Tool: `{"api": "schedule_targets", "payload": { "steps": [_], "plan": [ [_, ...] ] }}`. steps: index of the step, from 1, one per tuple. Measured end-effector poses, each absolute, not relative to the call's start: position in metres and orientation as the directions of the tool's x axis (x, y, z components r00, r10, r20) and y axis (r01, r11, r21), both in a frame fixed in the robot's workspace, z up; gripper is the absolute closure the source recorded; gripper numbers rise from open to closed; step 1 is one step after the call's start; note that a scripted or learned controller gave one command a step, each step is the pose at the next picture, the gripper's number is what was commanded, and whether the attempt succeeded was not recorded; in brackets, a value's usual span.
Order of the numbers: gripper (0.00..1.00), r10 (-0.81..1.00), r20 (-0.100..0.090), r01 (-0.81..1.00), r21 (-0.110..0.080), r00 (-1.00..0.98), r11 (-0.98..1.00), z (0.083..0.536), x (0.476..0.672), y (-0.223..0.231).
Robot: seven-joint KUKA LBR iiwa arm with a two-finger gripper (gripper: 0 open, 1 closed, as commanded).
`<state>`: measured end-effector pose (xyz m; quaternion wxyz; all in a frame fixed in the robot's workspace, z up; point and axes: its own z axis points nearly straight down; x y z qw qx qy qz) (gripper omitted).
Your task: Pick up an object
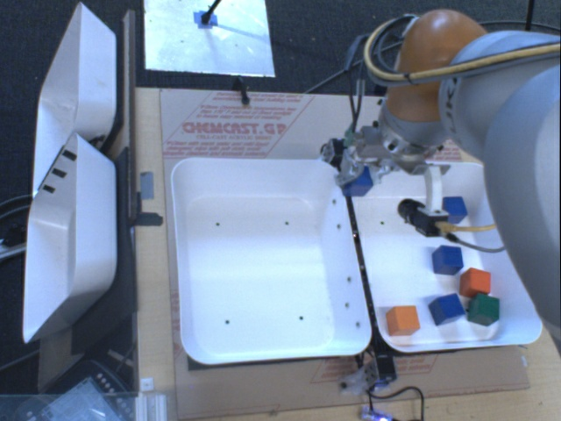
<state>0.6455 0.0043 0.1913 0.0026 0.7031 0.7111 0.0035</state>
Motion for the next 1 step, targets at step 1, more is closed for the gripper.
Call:
{"api": "schedule_targets", "payload": {
  "steps": [1],
  "plan": [
    [1.0, 1.0, 0.003, 1.0, 0.0, -0.008, 0.008, 0.1864, 0.6346, 0.0972]
  ]
}}
